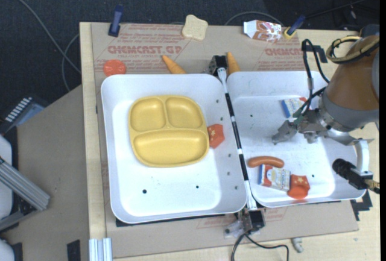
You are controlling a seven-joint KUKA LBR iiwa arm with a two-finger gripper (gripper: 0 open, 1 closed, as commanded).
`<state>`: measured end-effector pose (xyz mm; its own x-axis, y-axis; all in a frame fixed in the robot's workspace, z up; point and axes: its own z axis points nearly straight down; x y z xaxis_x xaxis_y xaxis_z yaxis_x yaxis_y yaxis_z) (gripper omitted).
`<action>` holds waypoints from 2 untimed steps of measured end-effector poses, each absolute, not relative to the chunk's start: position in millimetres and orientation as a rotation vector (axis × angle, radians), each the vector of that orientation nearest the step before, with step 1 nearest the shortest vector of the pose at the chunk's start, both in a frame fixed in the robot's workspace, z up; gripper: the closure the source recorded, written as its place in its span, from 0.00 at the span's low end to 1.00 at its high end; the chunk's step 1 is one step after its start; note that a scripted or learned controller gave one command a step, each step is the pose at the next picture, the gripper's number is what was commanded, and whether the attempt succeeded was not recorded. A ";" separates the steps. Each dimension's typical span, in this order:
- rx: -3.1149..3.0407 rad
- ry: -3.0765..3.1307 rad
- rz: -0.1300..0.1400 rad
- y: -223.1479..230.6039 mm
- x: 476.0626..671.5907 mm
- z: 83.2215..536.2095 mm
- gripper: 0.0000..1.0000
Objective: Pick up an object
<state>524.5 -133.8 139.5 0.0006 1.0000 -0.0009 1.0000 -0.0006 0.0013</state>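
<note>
The right bin (259,94) holds a red sausage (265,161), a small white and blue carton (275,177) lying flat, a red piece (299,185) beside it, and a blue and white packet (292,106) near the far wall. My gripper (282,135) hangs low over the middle of this bin, pointing left. It is just above and to the right of the sausage, and nothing shows in its grasp. The left bin (175,196) holds a yellow divided plate (168,131) and an orange-red block (215,135).
On the board behind the bins lie a bread slice (195,27), two carrots (173,64) (232,62), an orange disc (113,67), a blue clip (115,20) and a crumpled carton (263,29). Black cables (310,70) hang beside the arm.
</note>
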 end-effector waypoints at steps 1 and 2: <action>2.214 2.214 0.012 -91.7 495.6 88.1 0.00; 2.221 2.218 -0.001 -171.0 540.6 84.9 0.00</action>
